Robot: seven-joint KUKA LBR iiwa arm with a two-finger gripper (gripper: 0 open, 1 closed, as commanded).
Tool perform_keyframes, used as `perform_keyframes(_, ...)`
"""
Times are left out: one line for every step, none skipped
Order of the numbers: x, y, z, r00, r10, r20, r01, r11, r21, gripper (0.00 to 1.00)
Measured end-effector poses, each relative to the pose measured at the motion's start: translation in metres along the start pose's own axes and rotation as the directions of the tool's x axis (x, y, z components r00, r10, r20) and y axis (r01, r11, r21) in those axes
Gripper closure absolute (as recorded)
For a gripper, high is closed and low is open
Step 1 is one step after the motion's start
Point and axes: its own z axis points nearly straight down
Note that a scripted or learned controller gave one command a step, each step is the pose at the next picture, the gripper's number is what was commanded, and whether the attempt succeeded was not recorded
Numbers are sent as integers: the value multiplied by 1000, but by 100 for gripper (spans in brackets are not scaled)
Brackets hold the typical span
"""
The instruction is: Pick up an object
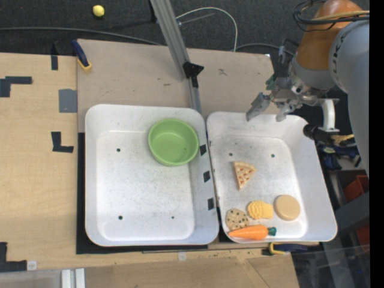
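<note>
Nearest to us, along the front edge of the right bin (312,179), we see a carrot (249,233) lying on its side, its green end pointing right. Just behind it sit three pieces in a row: a chocolate-chip cookie (237,218) toward the bin's front left corner, a yellow corn piece (260,209) touching it on the right, and a round tan biscuit (287,207) just beside that. Farther back, near the middle of the same bin, we find a pizza slice (242,174) lying flat, well apart from the row in front. In the left bin (120,179), a green bowl (173,141) stands upright by the back right corner. Beyond that, at the back edge of the right bin, the gripper (264,111) hangs over the rim; its jaws are spread apart with nothing between them, and they are clear of every piece of food. The grey arm (354,47) with its orange band (321,32) comes in over the right edge of the surface (36,119). A metal pole (174,35) slants across the back of the surface, and farthest off a small yellow ball (98,10) rests on the dark floor.
</note>
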Motion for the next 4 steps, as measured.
perform_keyframes(0,0,0,1000,0,1,0,1000,0,0)
perform_keyframes(-10,0,53,1000,1,0,-1,1000,5,0)
perform_keyframes(-9,-2,107,1000,0,0,0,1000,5,0)
perform_keyframes(-8,0,94,1000,-1,1,1,1000,1,100)
